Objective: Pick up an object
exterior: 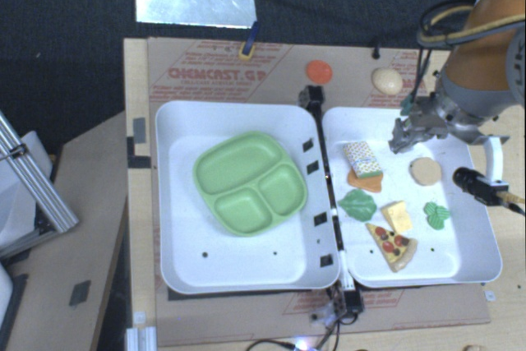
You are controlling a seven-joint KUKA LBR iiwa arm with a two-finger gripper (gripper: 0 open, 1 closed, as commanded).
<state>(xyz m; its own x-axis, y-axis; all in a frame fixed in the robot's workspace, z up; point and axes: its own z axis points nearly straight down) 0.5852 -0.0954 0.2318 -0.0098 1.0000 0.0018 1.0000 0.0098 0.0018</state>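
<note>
A cardboard-topped bench [214, 74] on dark carpet carried two shallow white bins side by side. The left bin [177, 259] held a green divided plate [249, 182], lying flat near its middle. The right bin [472, 259] held the small toy foods: a patterned block [362, 157] resting on an orange piece [366, 182], a green leaf [357, 205], a yellow cheese wedge [399, 217], a pizza slice [392, 244], a round tan cookie [426, 171] and a small green sprig [437, 214]. The gripper [404, 137] of the grey-and-orange arm [485, 53] hung over the bin's far side, just beside the cookie and up from the block; whether its fingers were apart or together could not be told, and nothing showed between them. An orange disc [319, 72] and a pale egg-like ball [387, 80] sat on the bench beyond the bins.
</note>
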